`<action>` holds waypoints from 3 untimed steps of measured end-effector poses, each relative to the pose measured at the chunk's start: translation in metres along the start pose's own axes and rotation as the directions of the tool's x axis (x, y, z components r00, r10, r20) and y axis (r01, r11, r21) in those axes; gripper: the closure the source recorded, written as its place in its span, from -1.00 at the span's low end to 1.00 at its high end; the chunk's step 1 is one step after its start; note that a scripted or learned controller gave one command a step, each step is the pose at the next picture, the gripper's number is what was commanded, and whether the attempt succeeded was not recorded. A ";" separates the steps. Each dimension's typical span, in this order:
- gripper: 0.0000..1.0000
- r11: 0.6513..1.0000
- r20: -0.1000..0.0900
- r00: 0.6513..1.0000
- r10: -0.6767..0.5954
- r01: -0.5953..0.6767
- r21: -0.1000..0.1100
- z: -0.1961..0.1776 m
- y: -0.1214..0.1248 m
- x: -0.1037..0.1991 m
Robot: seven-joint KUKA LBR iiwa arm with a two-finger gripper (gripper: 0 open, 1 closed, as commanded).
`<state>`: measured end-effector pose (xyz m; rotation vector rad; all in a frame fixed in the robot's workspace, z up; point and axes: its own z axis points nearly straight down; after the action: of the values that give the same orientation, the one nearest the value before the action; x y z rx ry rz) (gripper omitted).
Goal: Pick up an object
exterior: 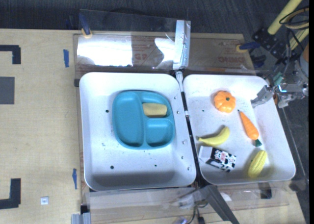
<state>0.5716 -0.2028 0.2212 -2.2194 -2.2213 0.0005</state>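
The gripper [267,95] hangs over the far right corner of the right bin [279,169], just inside its rim, with nothing between its fingers; whether they are spread or closed cannot be told from this angle. The step in hand looks like the approach: no object is chosen by contact yet, and the pick is not done.

The nearest candidates lie in the right bin. A small orange pumpkin [224,101] sits to the left of the gripper, near the far side. A carrot [249,126] lies just nearer, slanting toward the near right, its green tip pointing nearward. A yellow banana [215,137] curves beside the bin's left wall, a black-and-white carton [222,159] lies near it, and a yellow corn cob [257,163] rests at the near right.

The carrot seems the likeliest target, being closest. It is slim and tapered, so the next move probably calls for lowering over its thick middle, fingers set across its width.

In the left bin [98,169] a blue divided tray [130,120] holds a yellow block [155,110].
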 end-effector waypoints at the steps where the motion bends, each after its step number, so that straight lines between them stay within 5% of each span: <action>1: -1.00 0.988 0.002 0.988 -0.156 0.156 -0.007 0.124 -0.005 -0.002; 2: 1.00 0.988 0.003 0.988 -0.155 0.155 -0.009 0.115 -0.005 -0.002; 3: 1.00 0.970 0.005 0.970 -0.241 0.241 -0.006 0.082 0.068 -0.020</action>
<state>0.6399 -0.2226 0.1389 -1.9375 -2.4806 -0.0031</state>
